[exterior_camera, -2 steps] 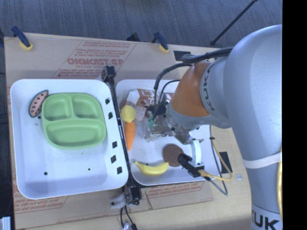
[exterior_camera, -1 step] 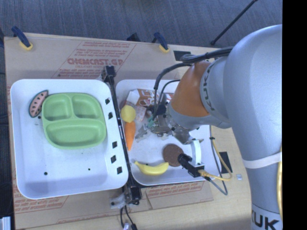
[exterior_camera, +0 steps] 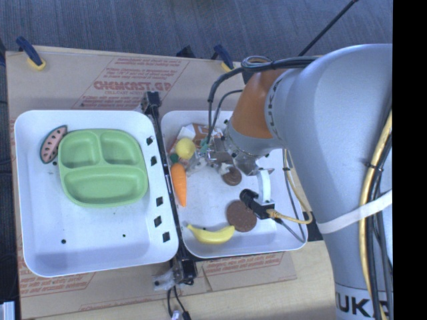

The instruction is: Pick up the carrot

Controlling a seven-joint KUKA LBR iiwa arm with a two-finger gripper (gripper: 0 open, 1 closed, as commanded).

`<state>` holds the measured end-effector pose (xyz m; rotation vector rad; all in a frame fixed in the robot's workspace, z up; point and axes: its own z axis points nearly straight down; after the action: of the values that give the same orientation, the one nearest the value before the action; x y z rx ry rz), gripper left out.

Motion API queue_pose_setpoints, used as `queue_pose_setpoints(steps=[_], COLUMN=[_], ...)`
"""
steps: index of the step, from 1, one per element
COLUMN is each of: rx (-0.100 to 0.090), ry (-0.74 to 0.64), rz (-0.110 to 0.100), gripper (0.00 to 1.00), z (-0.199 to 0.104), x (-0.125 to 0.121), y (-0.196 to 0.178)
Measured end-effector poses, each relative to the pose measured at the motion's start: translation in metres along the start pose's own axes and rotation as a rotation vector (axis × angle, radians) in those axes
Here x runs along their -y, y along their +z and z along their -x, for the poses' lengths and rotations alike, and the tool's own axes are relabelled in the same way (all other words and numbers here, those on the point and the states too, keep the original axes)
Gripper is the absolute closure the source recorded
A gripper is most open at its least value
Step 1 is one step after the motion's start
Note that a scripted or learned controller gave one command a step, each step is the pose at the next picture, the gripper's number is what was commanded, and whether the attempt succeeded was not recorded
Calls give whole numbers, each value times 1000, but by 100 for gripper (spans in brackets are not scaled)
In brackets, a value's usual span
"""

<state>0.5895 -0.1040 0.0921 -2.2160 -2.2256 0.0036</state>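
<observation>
The orange carrot (exterior_camera: 179, 184) lies along the left wall of the right bin (exterior_camera: 288, 242), its green top pointing toward the far side. My gripper (exterior_camera: 209, 153) hangs low over the far part of that bin, up and to the right of the carrot and just right of a yellow lemon (exterior_camera: 185, 149). The carrot rests on the bin floor, apart from the gripper. The grey arm with its orange band covers the bin's right side.
A banana (exterior_camera: 212, 233) lies by the right bin's near wall, with a brown round cookie (exterior_camera: 241, 216) beside it and a smaller brown piece (exterior_camera: 231, 177) further in. In the left bin (exterior_camera: 40, 245) sit a green divided plate (exterior_camera: 103, 166) and a watermelon slice (exterior_camera: 52, 143).
</observation>
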Motion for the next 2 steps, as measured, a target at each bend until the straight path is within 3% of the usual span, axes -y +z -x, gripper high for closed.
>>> queue_pose_setpoints(steps=[1,2], rx=[5,8], ry=[3,3], rz=[-1,10], gripper=[0,0], z=[-7,-8], x=[-16,9], y=[-1,-3])
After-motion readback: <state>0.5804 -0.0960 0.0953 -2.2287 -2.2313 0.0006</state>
